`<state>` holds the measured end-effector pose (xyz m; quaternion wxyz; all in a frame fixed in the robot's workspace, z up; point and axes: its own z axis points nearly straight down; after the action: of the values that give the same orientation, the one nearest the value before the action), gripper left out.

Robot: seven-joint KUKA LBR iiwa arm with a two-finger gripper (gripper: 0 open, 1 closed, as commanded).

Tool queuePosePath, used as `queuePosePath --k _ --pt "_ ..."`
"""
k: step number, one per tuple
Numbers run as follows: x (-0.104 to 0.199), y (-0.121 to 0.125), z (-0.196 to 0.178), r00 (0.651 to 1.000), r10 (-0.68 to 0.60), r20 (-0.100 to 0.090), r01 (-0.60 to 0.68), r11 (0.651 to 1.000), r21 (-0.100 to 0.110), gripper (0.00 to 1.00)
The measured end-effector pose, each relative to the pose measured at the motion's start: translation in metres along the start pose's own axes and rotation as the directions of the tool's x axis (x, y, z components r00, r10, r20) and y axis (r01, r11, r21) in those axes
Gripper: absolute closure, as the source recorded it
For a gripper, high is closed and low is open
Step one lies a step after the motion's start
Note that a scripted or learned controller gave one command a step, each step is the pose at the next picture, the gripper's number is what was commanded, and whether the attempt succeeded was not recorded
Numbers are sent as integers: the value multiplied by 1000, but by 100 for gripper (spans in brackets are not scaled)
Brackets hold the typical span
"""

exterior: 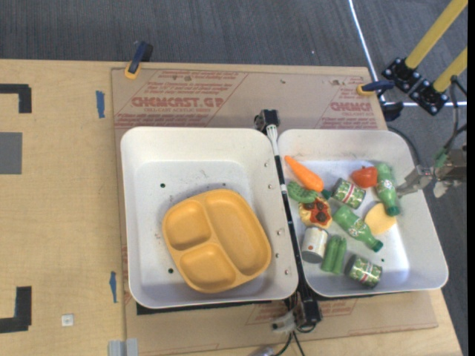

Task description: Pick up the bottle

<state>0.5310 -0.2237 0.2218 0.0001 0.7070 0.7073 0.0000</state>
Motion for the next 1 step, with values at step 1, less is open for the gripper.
queuePosePath --k 1 --pt "8 45 125 1000 -13 -13 13 1000 -7 0"
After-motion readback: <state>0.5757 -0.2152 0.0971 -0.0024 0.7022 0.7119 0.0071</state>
